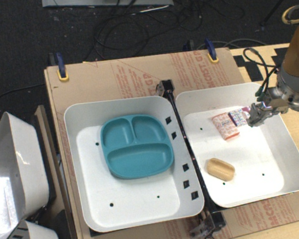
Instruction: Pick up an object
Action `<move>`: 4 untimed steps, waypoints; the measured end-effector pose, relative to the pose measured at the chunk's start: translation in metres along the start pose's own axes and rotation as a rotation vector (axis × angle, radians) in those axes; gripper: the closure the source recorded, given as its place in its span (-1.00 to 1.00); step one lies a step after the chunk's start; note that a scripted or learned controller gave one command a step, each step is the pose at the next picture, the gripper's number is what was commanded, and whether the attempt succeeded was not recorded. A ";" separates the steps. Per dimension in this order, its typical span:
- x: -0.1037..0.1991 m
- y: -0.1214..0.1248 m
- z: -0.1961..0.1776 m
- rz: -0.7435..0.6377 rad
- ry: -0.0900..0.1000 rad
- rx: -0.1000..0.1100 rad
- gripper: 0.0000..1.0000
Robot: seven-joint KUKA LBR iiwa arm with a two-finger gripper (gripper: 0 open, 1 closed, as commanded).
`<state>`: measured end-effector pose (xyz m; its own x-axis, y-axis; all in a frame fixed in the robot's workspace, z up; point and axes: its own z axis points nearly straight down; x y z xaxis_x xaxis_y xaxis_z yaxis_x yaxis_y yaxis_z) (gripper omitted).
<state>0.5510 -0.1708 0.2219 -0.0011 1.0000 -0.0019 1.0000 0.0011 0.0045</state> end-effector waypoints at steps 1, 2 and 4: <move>0.000 0.001 -0.045 -0.003 0.000 0.000 1.00; 0.055 0.015 -0.030 -0.005 0.002 0.005 1.00; 0.164 0.039 -0.017 -0.007 0.002 0.002 1.00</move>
